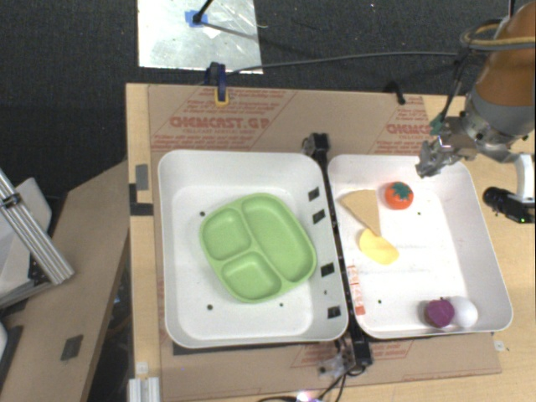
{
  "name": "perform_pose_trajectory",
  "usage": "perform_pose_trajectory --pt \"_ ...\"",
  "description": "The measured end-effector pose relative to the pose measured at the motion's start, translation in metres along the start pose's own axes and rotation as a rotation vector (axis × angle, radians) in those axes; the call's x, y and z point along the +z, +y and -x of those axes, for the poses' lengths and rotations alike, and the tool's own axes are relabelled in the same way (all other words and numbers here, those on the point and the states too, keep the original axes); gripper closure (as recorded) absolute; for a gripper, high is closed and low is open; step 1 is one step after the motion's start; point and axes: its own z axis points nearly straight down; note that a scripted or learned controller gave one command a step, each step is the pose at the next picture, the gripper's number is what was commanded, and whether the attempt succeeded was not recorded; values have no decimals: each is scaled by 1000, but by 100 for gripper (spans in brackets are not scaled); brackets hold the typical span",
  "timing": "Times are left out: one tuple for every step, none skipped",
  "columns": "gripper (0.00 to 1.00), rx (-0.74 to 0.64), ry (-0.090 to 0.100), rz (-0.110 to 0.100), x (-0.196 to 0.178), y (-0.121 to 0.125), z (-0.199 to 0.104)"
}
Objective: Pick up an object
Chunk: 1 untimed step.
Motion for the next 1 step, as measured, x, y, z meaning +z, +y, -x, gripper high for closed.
perform_pose_trajectory --pt "100 0 0 -1 13 -15 -48"
